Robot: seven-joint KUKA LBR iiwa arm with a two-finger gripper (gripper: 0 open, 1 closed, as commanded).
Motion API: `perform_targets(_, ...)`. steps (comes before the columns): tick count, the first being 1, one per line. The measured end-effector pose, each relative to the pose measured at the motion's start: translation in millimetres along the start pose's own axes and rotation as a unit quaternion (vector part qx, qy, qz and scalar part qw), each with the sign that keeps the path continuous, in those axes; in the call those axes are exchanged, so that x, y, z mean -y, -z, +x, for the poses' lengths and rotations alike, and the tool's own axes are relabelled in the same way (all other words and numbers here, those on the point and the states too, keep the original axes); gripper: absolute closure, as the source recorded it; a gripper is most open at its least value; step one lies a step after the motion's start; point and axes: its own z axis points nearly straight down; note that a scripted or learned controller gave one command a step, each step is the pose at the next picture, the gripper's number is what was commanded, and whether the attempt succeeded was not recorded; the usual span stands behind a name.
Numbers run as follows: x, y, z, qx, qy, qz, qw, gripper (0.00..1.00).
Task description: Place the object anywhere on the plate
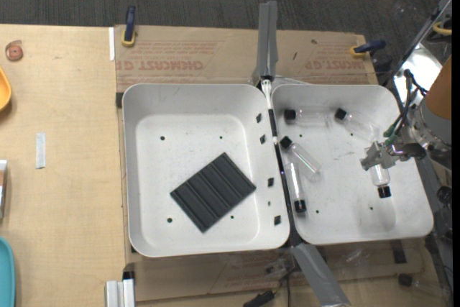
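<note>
Cardboard (244,57) printed "CHEMCAST GP", up-left of end effector (379,167), which looks clamped on a clear black-capped tube (382,181); dark ribbed plate (213,192) far left.

We saw two smooth, glossy white plastic bins (136,154), a matt, ribbed dark plate (213,192), clear glossy tubes (300,159) with black caps, brown printed cardboard (215,57) and a pale wood bench (57,154).

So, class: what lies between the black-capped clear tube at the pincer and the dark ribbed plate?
Two more clear tubes lie left of the black-capped clear tube at the pincer, the white bins' adjoining rims before the dark ribbed plate.
</note>
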Motion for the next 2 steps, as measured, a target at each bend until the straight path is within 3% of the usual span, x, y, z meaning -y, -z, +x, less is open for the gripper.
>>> perform_targets(2, -46, -15, 168, 0.000, 0.132, 0.000, 0.9912, 1.00)
